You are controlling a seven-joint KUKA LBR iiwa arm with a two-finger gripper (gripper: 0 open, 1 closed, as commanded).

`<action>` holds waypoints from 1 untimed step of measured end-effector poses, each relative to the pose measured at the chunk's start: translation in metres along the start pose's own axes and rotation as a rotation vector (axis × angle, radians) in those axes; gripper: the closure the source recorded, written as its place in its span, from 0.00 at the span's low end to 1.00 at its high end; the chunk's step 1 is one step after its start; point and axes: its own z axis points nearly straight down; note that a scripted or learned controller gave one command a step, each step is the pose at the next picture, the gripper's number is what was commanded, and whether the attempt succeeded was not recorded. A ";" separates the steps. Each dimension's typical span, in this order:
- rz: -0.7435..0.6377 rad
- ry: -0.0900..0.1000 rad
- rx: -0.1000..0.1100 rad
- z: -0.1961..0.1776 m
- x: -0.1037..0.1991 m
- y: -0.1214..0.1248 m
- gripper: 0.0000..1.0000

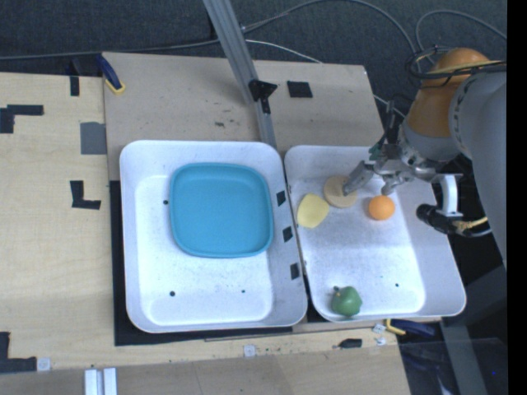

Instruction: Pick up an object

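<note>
Right, two shallow white bins side by side on the wooden bench point(49, 220). Left bin point(140, 303) holds a turquoise square plate point(221, 209), flat, roughly centred toward the bin's upper half. Right bin point(428, 290) has four small items: a tan round disc-like piece point(336, 192) near the upper middle, a pale yellow lemon-shaped piece point(312, 211) just beside it to the lower left, close to the bin's left wall, an orange ball point(380, 208) to the right of the disc, and a green pepper-like toy point(347, 300) down near the front edge, well apart from the rest

Arm point(449, 109) comes in from the right, grey with orange band at top right, wrist tilted down over the upper part of the right bin. Gripper point(368, 183) sits low between the tan disc and the orange ball; one finger point(356, 179) reaches out to the left and its tip is at or touching the right edge of the disc, the other points down just above the orange ball. Fingers look spread apart, nothing seen clamped between them. Orange ball just below the gripper, contact can't be confirmed

Grey metal pole point(239, 56) runs diagonally from top centre down to the gap between the bins. Cables point(329, 11) loop across the dark floor at the top. Black tape marks point(82, 196) on the bench left side
</note>
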 end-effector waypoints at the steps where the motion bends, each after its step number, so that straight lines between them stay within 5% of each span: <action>1: -0.001 -0.001 -0.004 -0.013 0.000 0.001 1.00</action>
